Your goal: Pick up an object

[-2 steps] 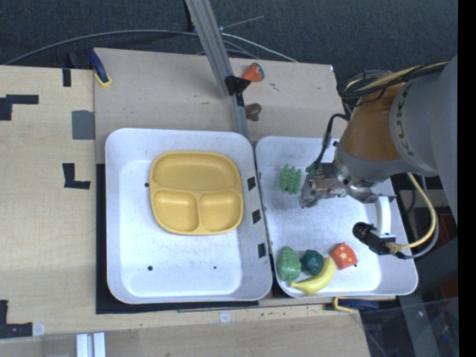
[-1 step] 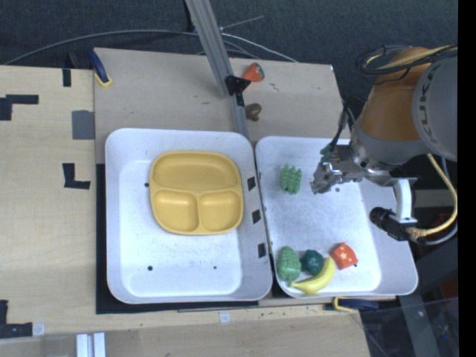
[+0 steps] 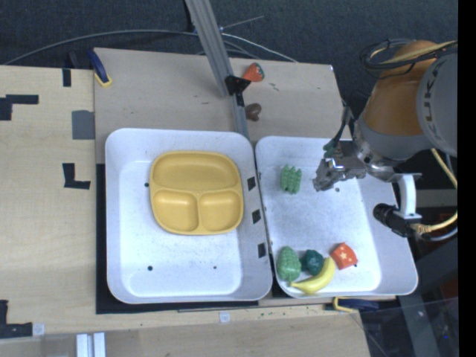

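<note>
In the camera view, the grey arm with its orange band reached in from the right and carried the two-finger gripper (image 3: 328,175) over the upper part of the right-hand shallow white bin (image 3: 372,222); whether it was open or closed could not be told at that angle, and nothing was seen caught in it. Just to its left, apart from it, lay a small green ridged plastic toy (image 3: 290,178), alone on the bin floor, which seemed the likeliest thing to pick. It looked light and stiff, probably hollow moulded plastic, smooth enough to slip; a hold across its narrower sides, with the ridges to bite on, would likely serve best. At the near edge of the same bin a cluster sat close together: a green bumpy vegetable toy (image 3: 288,262), a dark teal rounded piece (image 3: 312,261), a yellow plastic banana (image 3: 318,279) and a red-orange toy (image 3: 343,255). Crowded and near the wall, these would be harder to take cleanly. The left-hand white bin (image 3: 126,199) held a yellow three-compartment plastic tray (image 3: 197,192), broad and flat, a poor fit for such a gripper.
</note>
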`<state>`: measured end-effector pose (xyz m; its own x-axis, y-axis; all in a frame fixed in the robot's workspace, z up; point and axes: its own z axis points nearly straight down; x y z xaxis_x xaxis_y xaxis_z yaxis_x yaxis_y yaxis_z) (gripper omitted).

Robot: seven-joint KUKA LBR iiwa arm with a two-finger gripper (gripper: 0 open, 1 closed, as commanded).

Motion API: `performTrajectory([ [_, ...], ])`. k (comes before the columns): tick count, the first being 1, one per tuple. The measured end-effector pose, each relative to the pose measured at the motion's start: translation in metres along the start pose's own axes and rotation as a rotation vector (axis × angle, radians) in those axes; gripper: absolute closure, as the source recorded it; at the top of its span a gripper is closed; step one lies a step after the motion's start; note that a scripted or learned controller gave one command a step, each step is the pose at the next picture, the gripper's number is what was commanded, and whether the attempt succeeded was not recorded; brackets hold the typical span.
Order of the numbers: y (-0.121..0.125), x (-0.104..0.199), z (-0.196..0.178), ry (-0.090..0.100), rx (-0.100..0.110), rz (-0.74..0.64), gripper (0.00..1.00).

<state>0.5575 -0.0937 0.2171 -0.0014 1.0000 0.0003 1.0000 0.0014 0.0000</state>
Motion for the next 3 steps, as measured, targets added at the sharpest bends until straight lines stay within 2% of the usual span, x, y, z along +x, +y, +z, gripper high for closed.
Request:
performTrajectory([
  [1, 0.003, 0.056, -0.01, 0.002, 0.0, -0.006, 1.0],
  [2, -0.002, 0.105, 0.0, 0.001, 0.003, -0.005, 1.0],
  [3, -0.014, 0.154, -0.008, 0.002, 0.002, -0.006, 1.0],
])
